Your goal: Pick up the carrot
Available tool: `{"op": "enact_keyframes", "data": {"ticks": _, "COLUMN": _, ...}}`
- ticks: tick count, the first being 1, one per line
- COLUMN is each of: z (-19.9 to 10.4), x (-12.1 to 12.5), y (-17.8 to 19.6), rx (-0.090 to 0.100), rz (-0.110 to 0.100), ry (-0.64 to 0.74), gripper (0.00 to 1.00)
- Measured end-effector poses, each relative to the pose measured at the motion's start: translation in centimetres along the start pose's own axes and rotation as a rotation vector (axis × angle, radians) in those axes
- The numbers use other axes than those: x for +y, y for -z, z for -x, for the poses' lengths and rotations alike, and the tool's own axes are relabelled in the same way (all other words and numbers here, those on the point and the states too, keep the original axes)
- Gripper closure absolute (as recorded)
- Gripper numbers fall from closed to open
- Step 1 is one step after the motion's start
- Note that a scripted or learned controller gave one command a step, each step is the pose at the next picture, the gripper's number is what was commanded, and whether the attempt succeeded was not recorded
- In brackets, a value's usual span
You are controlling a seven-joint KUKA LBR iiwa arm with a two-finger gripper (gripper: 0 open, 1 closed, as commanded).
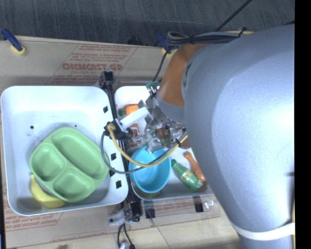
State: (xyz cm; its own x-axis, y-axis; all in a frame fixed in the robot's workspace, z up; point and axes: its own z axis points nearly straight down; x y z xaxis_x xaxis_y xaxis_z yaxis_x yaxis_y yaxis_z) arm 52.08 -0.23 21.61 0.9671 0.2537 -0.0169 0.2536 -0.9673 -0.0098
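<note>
The carrot (194,166) is a slim orange piece lying in the right bin (125,93), close to its right side and partly under the arm. My gripper (141,126) hangs low over the middle of the right bin, to the left of the carrot and apart from it, just above the blue bowl. The wrist and its cables cover much of that spot.
A blue bowl (150,174) sits at the front of the right bin, with a green bottle (186,175) beside the carrot. An orange object (130,109) lies at the bin's back. The left bin (20,139) holds a green divided plate (67,162) over a yellow item (41,195).
</note>
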Motion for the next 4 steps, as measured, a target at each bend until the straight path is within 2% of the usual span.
{"op": "enact_keyframes", "data": {"ticks": 1, "z": -3.2, "x": -5.9, "y": 2.9, "rx": 0.008, "rz": 0.005, "ry": -0.013, "gripper": 1.00}}
{"op": "enact_keyframes", "data": {"ticks": 2, "z": -6.7, "x": -5.3, "y": 7.4, "rx": 0.011, "rz": 0.008, "ry": -0.043, "gripper": 1.00}}
{"op": "enact_keyframes", "data": {"ticks": 3, "z": -2.3, "x": 2.4, "y": 8.8, "rx": 0.006, "rz": 0.003, "ry": 0.006, "gripper": 1.00}}
{"op": "enact_keyframes", "data": {"ticks": 4, "z": 1.9, "x": 1.8, "y": 24.2, "rx": 0.019, "rz": 0.011, "ry": 0.080, "gripper": 1.00}}
